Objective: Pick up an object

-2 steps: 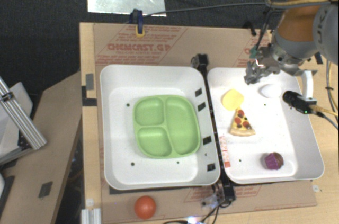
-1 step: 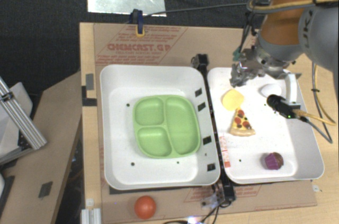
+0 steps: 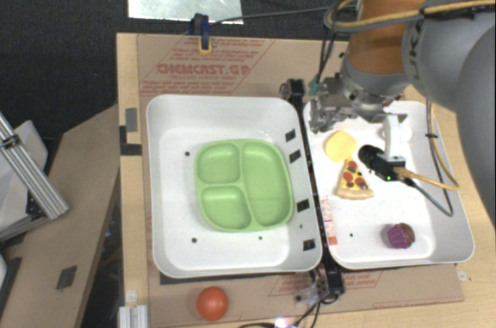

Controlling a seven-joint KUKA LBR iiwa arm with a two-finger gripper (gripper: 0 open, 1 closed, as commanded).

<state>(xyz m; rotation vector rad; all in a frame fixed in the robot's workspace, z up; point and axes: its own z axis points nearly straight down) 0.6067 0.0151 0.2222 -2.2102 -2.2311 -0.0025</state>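
In the right bin (image 3: 446, 241) lie a yellow round piece (image 3: 339, 146), a toy pizza slice (image 3: 353, 181) just below it, and a purple lump (image 3: 400, 235) near the front. My gripper (image 3: 324, 117) hangs over the bin's far left corner, just above and left of the yellow piece. Nothing shows between it and the objects, and its tip is partly hidden by the wrist.
The left bin (image 3: 167, 187) holds a green divided plate (image 3: 242, 184). An orange ball (image 3: 211, 302) lies on the bench in front of the bins. A blue-and-yellow clamp (image 3: 201, 32) stands at the far edge. The arm (image 3: 434, 32) crosses the right bin's far side.
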